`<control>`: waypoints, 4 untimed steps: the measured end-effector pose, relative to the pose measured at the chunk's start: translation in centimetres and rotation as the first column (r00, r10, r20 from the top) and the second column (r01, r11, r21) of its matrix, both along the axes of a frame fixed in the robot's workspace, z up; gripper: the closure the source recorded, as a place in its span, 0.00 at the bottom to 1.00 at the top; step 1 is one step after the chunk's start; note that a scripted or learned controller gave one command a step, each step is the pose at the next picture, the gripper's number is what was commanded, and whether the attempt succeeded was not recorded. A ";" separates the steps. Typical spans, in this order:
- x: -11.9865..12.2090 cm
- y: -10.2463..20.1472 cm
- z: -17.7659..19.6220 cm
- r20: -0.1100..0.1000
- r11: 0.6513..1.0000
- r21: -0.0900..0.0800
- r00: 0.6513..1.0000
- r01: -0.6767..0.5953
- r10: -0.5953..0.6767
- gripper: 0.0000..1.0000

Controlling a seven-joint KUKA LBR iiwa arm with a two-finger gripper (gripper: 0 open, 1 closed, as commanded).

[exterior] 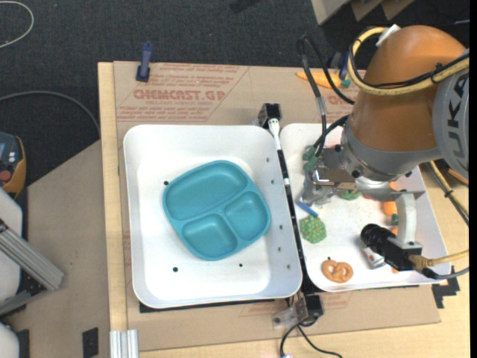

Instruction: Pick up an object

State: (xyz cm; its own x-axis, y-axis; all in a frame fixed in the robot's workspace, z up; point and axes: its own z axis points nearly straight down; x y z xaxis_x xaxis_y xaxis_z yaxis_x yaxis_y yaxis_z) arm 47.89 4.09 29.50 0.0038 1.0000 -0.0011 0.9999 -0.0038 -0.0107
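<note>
My gripper [316, 189] hangs low over the left part of the right bin [350, 233], under the big orange-banded wrist. Just below it lie a small blue piece [307, 209] and a green broccoli-like toy [314, 230]. A brown pretzel [338, 271] rests near the bin's front edge. Green bits peek out beside the gripper at the bin's upper left [309, 155] and under the wrist [348, 194]. An orange item [390, 208] sits to the right. The arm hides the rest of this bin.
The left bin [149, 222] holds a teal divided plate [216, 209] in its middle. A black-and-white bar [282, 177] runs along the seam between the bins. Cardboard [186, 88] lies behind both bins.
</note>
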 end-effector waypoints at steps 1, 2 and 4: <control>0.1 3.3 1.9 0.014 1.000 0.002 1.000 -0.008 0.008 1.00; 0.1 10.7 6.5 0.017 1.000 0.004 1.000 -0.013 0.013 1.00; 2.0 11.7 19.2 0.016 1.000 0.002 1.000 -0.007 0.007 1.00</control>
